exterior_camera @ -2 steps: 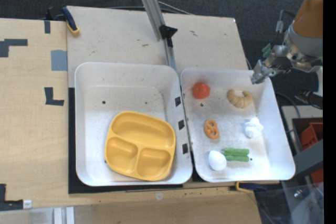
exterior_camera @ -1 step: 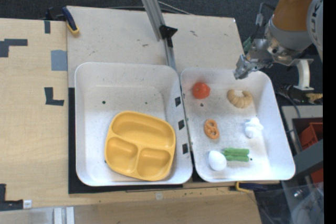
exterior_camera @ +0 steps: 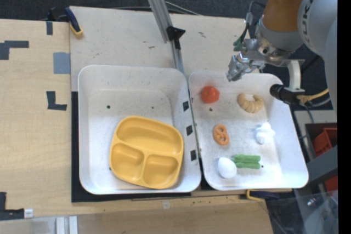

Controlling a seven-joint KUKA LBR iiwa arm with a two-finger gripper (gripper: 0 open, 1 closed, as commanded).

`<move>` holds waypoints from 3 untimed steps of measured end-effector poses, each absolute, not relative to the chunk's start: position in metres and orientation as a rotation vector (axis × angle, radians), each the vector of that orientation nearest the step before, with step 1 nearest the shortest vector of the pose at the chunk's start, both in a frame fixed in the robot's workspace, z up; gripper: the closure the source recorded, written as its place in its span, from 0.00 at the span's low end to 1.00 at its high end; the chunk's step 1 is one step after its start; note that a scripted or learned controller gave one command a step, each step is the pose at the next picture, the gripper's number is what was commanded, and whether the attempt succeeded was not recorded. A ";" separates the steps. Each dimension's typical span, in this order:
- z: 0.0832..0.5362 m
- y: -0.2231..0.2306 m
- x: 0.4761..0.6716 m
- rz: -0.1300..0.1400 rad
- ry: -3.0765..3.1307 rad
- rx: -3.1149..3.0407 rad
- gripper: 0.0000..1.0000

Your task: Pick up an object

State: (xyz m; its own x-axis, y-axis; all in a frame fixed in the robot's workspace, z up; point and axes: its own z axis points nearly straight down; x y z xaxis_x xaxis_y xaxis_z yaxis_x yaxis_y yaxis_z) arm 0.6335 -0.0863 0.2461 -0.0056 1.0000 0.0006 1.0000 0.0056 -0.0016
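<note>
Right bin [exterior_camera: 285, 134] lies under the gripper [exterior_camera: 237, 73]; its blurred jaws look together, perhaps.

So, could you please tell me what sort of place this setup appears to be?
Probably a robotics lab's pick-and-place test bench. Two shallow white bins sit side by side: the left bin holds a yellow divided tray, the right bin toy food such as a croissant, with the claw hovering above.
</note>
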 end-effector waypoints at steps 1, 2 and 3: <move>0.230 -0.034 0.640 0.002 -2.226 -2.212 1.00; 0.221 0.013 0.652 0.001 -2.227 -2.214 1.00; 0.217 0.065 0.666 -0.001 -2.228 -2.213 1.00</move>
